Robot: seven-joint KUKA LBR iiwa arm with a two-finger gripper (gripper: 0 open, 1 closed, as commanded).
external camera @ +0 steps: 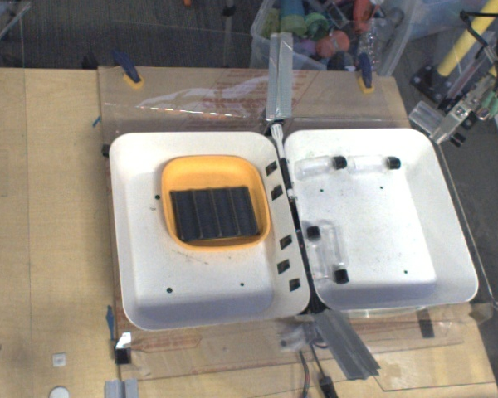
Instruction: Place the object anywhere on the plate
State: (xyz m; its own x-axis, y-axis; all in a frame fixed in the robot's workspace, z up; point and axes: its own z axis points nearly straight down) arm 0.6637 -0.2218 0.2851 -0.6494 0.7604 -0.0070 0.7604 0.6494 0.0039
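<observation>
My pincer (449,119), as far as I can make it out, hangs beyond the far right corner of the right bin (415,255), clear of both bins. It is small and cluttered there, so I cannot tell whether it is open or closed, and I see nothing held in it.

Nearest to me, in the right bin, lie some clear tube-like pieces with black caps (339,163): one along the far wall, another near the middle divider. Past the divider is the left bin (141,288), and in its far half sits the orange plate (171,176).

The dark ribbed slab (215,214) lies flat on that plate, well inside the rim, its long side running left to right and its grooves running across it. I take this to be the task's object, and as things lie it is already where it belongs.

If I had to handle it, I judge it stiff and fairly light, a flat moulded piece and not fragile. It sits low, so there is little edge to catch, and the plate's raised rim crowds its sides. I would come straight down and close across its shorter span, near the middle of its length. The ribs should give some bite, but a smooth plastic edge may slip, so I would go gently.
</observation>
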